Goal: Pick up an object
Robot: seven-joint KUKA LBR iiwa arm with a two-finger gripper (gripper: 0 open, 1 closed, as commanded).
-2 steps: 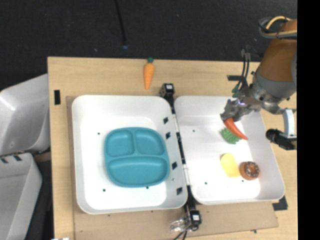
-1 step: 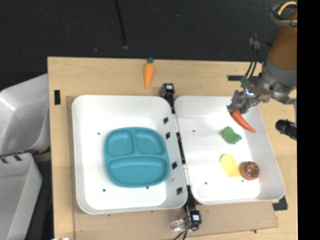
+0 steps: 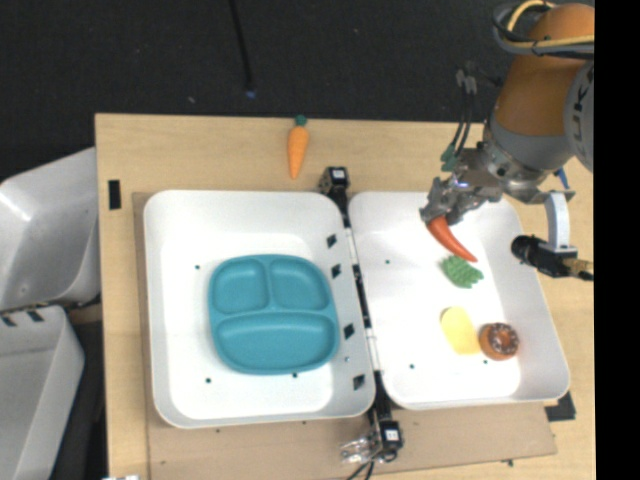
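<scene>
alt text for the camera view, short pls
The gripper sits on the upper end of a red chili pepper in the right bin, near a green piece, yellow item and doughnut. A teal divided plate fills the left bin.

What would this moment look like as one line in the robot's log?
gripper: over right bin | red chili pepper: at its tip | grasp: unconfirmed

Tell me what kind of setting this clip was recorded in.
Most likely a robot lab bench set up for pick-and-place trials. A wooden bench top carries two white bins, toy food such as a carrot and a donut serves as props, and a robot arm reaches in.
</scene>
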